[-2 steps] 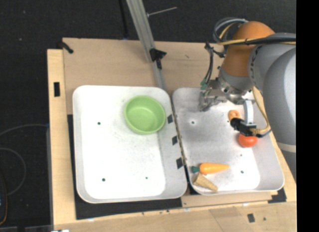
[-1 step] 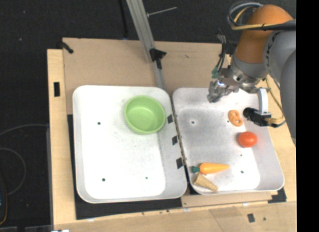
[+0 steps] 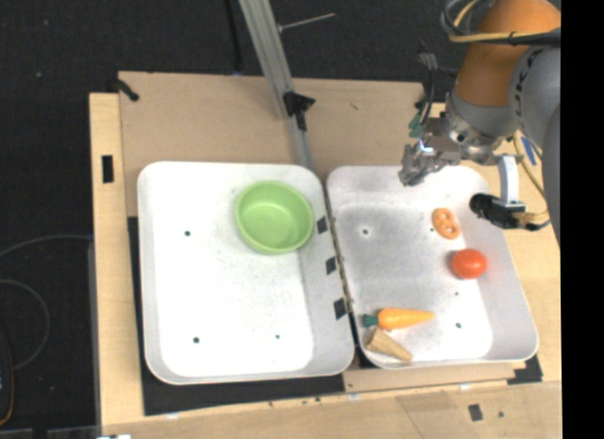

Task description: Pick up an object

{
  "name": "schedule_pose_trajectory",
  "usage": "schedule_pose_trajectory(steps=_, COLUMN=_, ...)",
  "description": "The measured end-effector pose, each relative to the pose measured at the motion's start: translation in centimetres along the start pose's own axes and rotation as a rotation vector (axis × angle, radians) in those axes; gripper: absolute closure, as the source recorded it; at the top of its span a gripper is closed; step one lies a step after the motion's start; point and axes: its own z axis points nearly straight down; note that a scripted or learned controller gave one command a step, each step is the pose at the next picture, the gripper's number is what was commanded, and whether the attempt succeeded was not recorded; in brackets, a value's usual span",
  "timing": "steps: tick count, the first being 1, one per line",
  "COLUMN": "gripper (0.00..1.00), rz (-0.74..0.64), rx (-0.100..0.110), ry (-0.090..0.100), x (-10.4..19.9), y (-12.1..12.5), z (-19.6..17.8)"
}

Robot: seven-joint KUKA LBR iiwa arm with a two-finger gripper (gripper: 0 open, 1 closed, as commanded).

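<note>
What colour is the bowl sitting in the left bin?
Light green: the round plastic bowl shows plainly in the camera view, in the shallow white left bin.

Bowl (image 3: 275, 217) in left bin (image 3: 170, 333); tomato (image 3: 468, 263), carrot (image 3: 404, 317), cone (image 3: 388, 344) in right bin (image 3: 377, 201).

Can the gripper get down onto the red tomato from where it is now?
Probably yes. The gripper hangs over the right bin's far edge, and the red tomato lies alone in that bin, apart from the small orange piece.
</note>
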Motion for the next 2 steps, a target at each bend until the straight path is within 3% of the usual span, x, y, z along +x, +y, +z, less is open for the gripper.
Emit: schedule_pose_trajectory(steps=2, gripper=1.0, rz=-0.002, rx=0.003, ry=0.002, x=9.9, y=0.3, z=-2.8)
